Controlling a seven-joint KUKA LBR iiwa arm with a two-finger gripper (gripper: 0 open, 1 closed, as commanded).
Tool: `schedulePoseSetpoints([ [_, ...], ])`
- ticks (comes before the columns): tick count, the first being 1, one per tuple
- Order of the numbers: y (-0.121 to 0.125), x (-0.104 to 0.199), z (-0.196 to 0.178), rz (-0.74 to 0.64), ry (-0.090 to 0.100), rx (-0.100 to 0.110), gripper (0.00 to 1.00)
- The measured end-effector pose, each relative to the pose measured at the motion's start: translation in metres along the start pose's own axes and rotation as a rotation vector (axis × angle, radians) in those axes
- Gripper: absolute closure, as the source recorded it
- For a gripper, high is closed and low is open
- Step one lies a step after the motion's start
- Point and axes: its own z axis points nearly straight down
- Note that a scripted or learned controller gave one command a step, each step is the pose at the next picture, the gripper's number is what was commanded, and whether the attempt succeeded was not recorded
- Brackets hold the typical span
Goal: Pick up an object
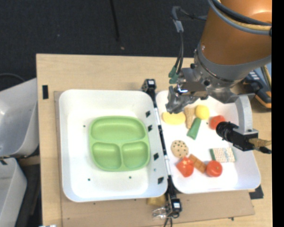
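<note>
- Claw [176, 104] low over far-left corner of right bin [248, 174], tips just above yellow banana-like piece [173, 118]; whether it is spread or closed, cannot tell.
- Nothing visibly gripped. Pick not yet done, by my reading.
- Candidates all lie in right bin: green stick [194, 127], cookie [180, 148], red tomato [184, 167], red ball [214, 168].
- Left bin [75, 174] holds green divided tray [119, 143].
- Left to do: close on one item, lift.

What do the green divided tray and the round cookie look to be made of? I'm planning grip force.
Green divided tray: likely moulded plastic, judging by its smooth, uniform colour and soft sheen. Round cookie: tan with dark specks, matte; probably a plastic or foam toy, though the view leaves that open.
</note>
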Motion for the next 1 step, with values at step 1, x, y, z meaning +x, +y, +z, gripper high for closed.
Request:
schedulePoseSetpoints([
  [1,0.0007,-0.0005,-0.0105,-0.010,-0.001,-0.001,1.00],
])
